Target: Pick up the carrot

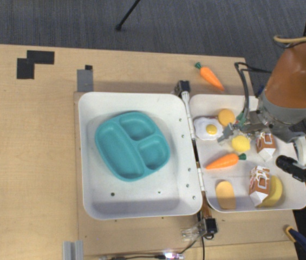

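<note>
A: How far along is the pickup?
B: Not begun. The carrot (222,161) lies untouched in the right bin (299,202), centre-right of the frame.
A: And the end effector (234,129)?
B: Above the carrot; grip unclear. A lemon (240,143) crowds the stem end, with free floor left of the carrot.

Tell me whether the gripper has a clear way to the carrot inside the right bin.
Probably yes. The carrot lies uncovered on the bin floor, just below the gripper. The lemon sits close by its green end and could get nudged.
</note>
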Motion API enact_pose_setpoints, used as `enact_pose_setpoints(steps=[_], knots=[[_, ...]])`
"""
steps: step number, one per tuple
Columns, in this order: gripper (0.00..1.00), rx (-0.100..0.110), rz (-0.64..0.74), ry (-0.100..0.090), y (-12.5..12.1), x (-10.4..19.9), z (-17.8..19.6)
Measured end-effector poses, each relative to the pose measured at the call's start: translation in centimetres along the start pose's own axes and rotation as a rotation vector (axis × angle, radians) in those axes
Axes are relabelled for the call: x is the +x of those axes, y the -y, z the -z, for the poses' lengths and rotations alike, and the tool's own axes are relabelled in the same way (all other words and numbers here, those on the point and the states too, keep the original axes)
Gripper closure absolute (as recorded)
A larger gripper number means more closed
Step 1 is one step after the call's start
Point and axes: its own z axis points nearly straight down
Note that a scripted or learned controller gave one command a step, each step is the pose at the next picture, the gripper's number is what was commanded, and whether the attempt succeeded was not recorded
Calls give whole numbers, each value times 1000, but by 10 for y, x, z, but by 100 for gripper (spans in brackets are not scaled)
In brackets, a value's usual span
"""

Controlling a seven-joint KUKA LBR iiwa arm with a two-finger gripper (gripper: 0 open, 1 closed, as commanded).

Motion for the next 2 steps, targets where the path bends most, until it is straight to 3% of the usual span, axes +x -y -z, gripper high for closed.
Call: enact_pose_setpoints(steps=[1,2], knots=[[0,-3,11,2,53,-13,-114],[0,-2,-225,0,-67,-32,-116]])
